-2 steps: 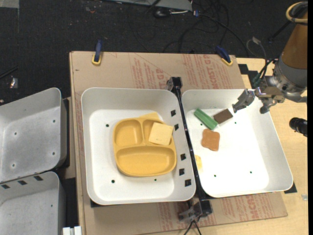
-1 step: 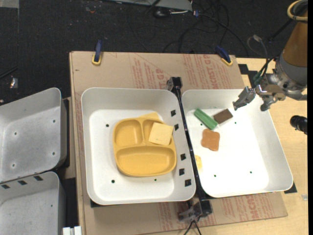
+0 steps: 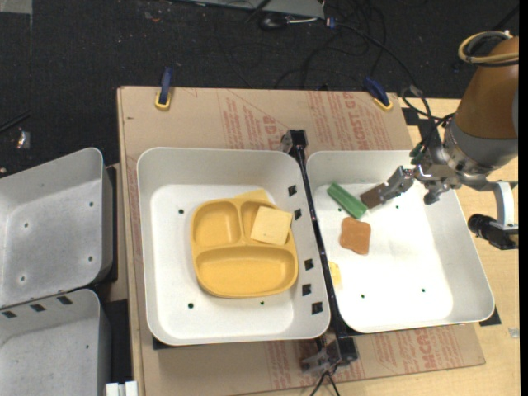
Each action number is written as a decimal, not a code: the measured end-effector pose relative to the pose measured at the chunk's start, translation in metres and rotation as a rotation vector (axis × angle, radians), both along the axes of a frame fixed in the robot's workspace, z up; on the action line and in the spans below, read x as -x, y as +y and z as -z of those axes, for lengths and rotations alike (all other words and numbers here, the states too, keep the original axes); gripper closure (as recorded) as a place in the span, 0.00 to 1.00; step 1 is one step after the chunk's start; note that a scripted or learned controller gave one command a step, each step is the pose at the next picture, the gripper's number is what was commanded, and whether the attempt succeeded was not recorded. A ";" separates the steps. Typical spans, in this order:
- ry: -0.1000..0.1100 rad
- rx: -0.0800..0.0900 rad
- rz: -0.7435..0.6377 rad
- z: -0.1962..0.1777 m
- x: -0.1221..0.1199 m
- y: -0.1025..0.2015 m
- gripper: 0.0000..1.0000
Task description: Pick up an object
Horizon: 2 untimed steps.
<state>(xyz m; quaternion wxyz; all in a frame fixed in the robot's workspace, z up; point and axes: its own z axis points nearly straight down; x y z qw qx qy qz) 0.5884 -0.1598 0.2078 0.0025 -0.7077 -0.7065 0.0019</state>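
Observation:
In the right bin [image 3: 437,299] lie a green oblong block [image 3: 346,200] near the back left and an orange-brown, toast-shaped piece [image 3: 355,236] just in front of it. A small yellow piece [image 3: 334,272] peeks out at that bin's left wall. My gripper [image 3: 373,198] reaches in from the right, slanted down, with its tip right beside the green block's right end. Nothing can be seen held in it. In the left bin [image 3: 165,304] a yellow divided tray [image 3: 239,262] carries a pale yellow square block [image 3: 271,225].
A black divider strip [image 3: 312,238] runs between the two bins. Both stand on a cardboard sheet [image 3: 239,114] held by blue-and-yellow clamps [image 3: 164,89]. More white bins [image 3: 49,221] sit at the far left. Cables [image 3: 330,23] trail across the dark floor behind.

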 end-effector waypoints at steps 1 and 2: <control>-0.001 0.000 0.000 0.045 0.003 -0.005 0.00; -0.001 0.000 0.000 0.107 0.002 -0.010 0.00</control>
